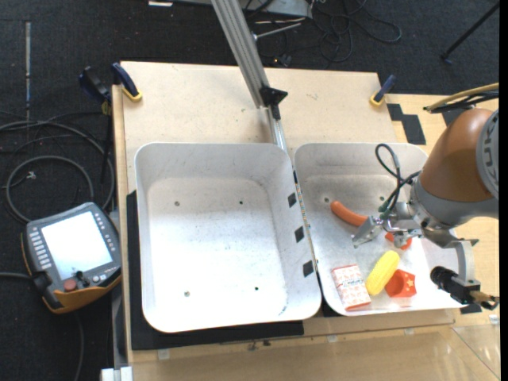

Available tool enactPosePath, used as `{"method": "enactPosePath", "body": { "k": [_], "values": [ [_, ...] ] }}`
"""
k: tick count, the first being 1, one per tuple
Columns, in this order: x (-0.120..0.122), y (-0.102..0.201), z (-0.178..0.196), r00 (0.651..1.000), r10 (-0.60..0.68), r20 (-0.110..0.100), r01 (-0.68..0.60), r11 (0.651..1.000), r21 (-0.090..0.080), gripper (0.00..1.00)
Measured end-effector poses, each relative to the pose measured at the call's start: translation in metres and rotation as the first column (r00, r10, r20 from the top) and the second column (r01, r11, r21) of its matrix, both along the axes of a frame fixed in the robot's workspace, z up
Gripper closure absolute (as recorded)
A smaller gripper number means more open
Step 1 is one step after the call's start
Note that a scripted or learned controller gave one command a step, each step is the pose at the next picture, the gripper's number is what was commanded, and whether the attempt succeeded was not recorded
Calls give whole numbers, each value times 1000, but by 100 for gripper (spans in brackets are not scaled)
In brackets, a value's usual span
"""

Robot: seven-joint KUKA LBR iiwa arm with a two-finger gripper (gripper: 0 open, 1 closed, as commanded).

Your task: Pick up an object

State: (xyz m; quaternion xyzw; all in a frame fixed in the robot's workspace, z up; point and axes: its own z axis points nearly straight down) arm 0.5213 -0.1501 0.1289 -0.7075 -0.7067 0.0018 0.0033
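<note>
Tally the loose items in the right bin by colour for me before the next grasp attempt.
Orange: 1, the long orange carrot-shaped toy
Yellow: 1, the yellow corn-cob-shaped toy
Red: 1, the small red block
Pink and white: 1, the flat pink-and-white patterned packet
Total: 4, all in the right white bin.

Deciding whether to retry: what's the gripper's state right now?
Gripper: in the right bin, just beside the carrot; open or shut cannot be told.
</note>
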Motion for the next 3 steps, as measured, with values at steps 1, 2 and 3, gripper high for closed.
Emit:
{"method": "enactPosePath", "body": {
  "k": [1, 2, 3],
  "values": [
    [0, 0, -35, 1000, 0, 7, 0, 1000, -2, 0],
    [1, 0, -23, 1000, -1, 10, 1, 1000, -3, 100],
    [-3, -2, 38, 1000, 3, 13, -3, 1000, -4, 100]
  ]
}}
